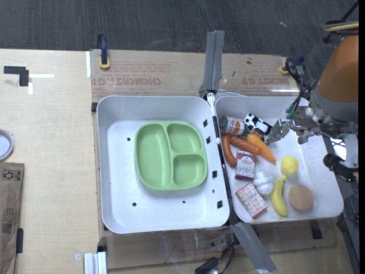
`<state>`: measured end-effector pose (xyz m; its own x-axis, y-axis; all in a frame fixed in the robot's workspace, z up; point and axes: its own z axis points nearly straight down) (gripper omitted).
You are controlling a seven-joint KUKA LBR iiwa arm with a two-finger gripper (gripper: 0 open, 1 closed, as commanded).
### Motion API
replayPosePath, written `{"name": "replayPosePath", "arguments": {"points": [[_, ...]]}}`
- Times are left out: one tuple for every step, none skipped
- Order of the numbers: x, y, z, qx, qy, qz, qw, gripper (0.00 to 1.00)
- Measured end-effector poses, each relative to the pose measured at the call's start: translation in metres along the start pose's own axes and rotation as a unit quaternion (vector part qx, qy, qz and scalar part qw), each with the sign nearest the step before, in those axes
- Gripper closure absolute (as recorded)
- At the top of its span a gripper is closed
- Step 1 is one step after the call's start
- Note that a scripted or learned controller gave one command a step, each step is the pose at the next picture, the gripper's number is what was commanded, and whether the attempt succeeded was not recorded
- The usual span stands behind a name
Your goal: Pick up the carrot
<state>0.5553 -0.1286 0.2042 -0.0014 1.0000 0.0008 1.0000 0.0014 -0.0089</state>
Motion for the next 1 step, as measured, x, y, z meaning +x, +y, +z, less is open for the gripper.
{"name": "replayPosePath", "arguments": {"points": [[0.0001,0.019,0.1106,-0.005,0.0,-0.088,0.9961,0.0]]}}
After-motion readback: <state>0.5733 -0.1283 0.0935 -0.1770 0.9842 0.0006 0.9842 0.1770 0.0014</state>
